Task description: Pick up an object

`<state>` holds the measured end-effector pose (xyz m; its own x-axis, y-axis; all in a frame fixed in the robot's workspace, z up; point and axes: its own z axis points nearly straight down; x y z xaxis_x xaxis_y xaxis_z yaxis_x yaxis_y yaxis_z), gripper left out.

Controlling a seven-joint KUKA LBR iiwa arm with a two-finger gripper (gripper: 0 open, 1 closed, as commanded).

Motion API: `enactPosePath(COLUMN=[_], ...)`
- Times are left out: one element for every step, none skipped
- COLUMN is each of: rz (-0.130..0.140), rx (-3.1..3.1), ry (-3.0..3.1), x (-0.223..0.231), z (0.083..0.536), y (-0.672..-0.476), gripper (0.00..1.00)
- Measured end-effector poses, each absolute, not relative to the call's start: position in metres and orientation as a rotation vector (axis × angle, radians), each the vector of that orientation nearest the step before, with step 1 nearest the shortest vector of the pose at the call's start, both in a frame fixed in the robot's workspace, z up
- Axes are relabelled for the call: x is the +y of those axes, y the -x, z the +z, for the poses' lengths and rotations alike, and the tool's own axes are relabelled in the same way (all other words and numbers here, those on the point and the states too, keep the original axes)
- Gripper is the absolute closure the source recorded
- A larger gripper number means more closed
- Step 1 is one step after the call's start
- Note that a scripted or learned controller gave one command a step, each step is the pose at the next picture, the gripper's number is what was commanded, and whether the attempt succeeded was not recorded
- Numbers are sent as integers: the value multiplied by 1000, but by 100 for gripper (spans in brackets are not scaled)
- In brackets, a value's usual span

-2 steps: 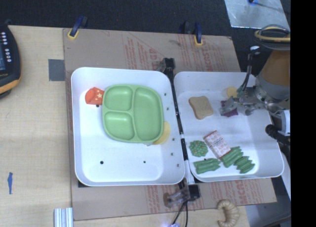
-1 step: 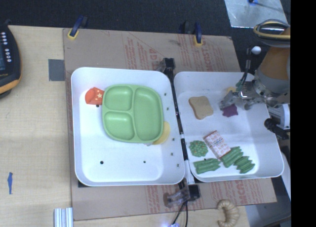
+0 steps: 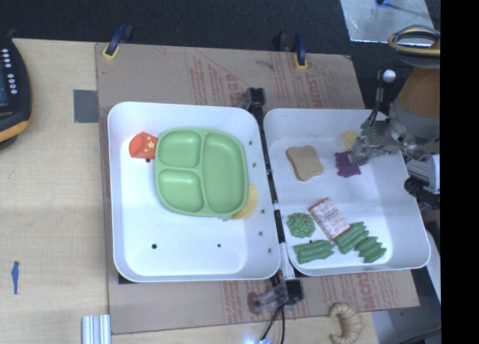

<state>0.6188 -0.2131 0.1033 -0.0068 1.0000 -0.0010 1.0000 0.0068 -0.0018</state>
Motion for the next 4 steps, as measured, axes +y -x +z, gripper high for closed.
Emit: enactPosePath(rz=[4, 8, 0, 2], rx=[-2229, -2222, -2228, -2230], ry=[2213, 2213, 2216, 2216], x=[-213, -212, -212, -214], z=[103, 91, 93, 105], y=[-619, -596, -620, -620], gripper=[0, 0, 0, 100])
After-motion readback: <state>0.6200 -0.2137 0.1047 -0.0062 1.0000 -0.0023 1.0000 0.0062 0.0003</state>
